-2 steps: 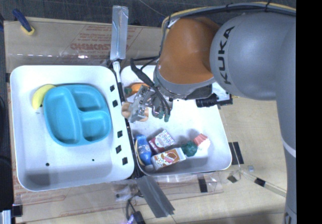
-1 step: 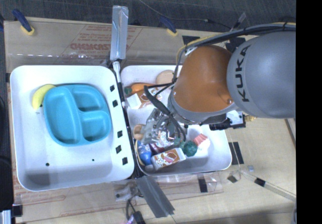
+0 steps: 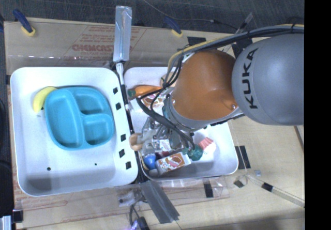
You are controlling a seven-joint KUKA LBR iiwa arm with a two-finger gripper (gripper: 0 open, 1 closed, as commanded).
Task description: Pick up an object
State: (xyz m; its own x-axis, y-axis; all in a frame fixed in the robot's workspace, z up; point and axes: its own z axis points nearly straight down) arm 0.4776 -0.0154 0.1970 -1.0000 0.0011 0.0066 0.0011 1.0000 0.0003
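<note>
My gripper [image 3: 156, 138] reaches down into the right bin [image 3: 225, 159], under the arm's orange band and grey body. Its tips sit among a heap of small items: a brown-and-red packet [image 3: 172, 161], a blue piece [image 3: 149, 161], a teal piece [image 3: 195, 153] and a white-and-red item [image 3: 206, 144]. An orange carrot-shaped toy [image 3: 143, 90] lies at the bin's far left corner. The arm hides much of the bin. The view does not show anything held.
The left bin [image 3: 26, 136] holds a blue divided plate [image 3: 80, 117] with a yellow banana [image 3: 42, 98] at its upper left edge. A silver taped strip [image 3: 122, 32] runs along the divider between the bins. Blue clamps [image 3: 24, 21] hold the cardboard at the back.
</note>
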